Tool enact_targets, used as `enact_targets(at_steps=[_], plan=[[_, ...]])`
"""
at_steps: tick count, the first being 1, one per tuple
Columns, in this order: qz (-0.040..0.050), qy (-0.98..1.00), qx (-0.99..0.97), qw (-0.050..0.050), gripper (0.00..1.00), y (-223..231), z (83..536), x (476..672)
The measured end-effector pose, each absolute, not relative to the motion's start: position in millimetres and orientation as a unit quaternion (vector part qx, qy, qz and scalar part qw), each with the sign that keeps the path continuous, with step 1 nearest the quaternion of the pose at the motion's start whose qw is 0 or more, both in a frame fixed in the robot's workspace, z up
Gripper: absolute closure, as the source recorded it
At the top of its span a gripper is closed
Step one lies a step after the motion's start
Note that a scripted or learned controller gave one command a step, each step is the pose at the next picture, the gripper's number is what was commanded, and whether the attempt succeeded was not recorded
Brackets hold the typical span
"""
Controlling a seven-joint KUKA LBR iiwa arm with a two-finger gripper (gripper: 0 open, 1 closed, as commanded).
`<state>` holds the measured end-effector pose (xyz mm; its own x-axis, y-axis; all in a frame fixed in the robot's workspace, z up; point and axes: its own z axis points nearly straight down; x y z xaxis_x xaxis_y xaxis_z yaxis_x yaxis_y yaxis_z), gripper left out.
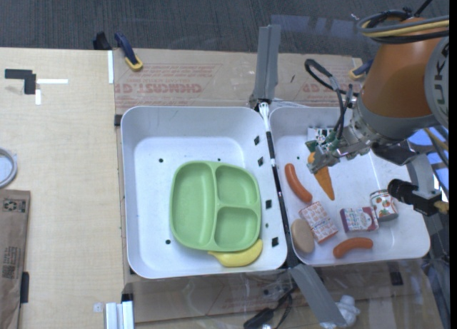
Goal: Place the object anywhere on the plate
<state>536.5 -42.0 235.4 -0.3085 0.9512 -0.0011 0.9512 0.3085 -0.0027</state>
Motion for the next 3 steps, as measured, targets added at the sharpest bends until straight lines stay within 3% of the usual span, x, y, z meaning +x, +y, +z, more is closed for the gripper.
enact_targets(at_steps=[1,2,3], plan=[[0.0009,-0.843,-0.538,0.000,1.00,30.8,255.0,537.3],[0.0024,-0.843,-0.538,0.000,1.00,29.8,262.4,538.0],[0.0025,-0.843,-0.538,0.000,0.00,29.8,262.3,538.0]])
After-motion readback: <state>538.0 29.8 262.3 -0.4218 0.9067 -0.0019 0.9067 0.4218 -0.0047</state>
